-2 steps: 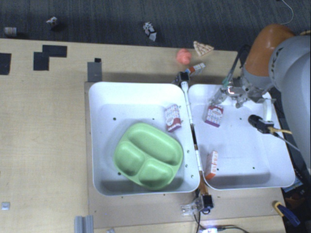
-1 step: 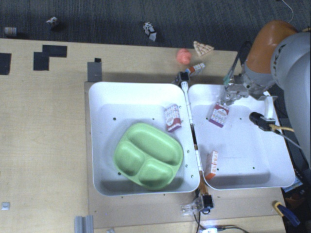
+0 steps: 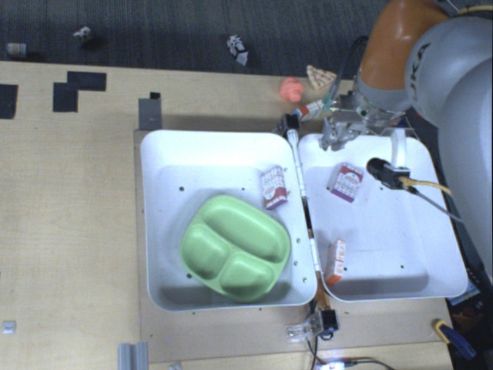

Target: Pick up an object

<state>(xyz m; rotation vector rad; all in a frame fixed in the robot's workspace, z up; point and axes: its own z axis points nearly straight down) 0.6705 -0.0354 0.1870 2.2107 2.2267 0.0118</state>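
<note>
White plastic forms both bins, and the gripper [image 3: 337, 139] hangs over the far edge of the right bin [image 3: 400, 284], below the orange band of the arm. How its jaws stand cannot be told from this slant, and nothing is seen held there.

The likeliest target is the small red-and-white packet [image 3: 346, 182], which lies flat on the right bin's floor just nearer the camera than the gripper and a touch toward the arm's side. It sits slightly askew to the bin walls, and looks close to square, so its long axis is hard to judge. The coming move would seem to be a short shift toward the near side, then a descent.

Another small packet [image 3: 337, 257] lies near the same bin's near corner by the divider, its long axis running roughly front to back. In the left bin [image 3: 154, 206], a third packet [image 3: 273, 187] leans near the divider, and a green divided tray [image 3: 235, 246] sits well apart from the gripper.
</note>
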